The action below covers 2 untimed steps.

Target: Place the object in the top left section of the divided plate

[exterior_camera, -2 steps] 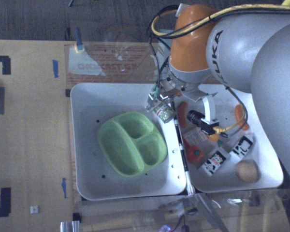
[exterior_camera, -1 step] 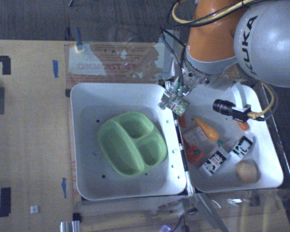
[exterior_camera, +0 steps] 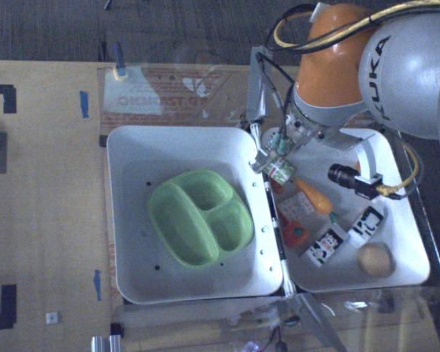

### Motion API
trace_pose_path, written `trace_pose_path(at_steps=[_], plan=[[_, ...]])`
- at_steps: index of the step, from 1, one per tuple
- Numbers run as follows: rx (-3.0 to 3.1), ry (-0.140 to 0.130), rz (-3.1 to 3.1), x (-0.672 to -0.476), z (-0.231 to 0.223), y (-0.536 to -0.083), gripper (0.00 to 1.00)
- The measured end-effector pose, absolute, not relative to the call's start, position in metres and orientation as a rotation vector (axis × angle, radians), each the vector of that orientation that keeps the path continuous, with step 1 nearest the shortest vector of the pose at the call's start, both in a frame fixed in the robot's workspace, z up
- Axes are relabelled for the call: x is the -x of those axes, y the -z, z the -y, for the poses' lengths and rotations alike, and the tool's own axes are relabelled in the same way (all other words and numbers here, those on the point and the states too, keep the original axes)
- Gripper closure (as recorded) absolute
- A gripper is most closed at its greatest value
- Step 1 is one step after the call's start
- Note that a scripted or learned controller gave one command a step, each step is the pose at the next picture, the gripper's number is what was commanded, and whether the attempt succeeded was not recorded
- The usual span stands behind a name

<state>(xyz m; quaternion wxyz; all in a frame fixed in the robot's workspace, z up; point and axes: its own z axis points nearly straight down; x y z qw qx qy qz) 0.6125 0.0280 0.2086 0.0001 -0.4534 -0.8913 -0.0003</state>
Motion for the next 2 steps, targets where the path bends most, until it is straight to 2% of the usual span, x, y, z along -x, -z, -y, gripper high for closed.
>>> trace_pose_path(at_steps=[1, 2], plan=[[1.812, 0.003, 2.571, -0.580, -0.015, -0.261, 1.00], [1.639, 0.003, 2.685, -0.667, -0.046, -0.267, 1.00]])
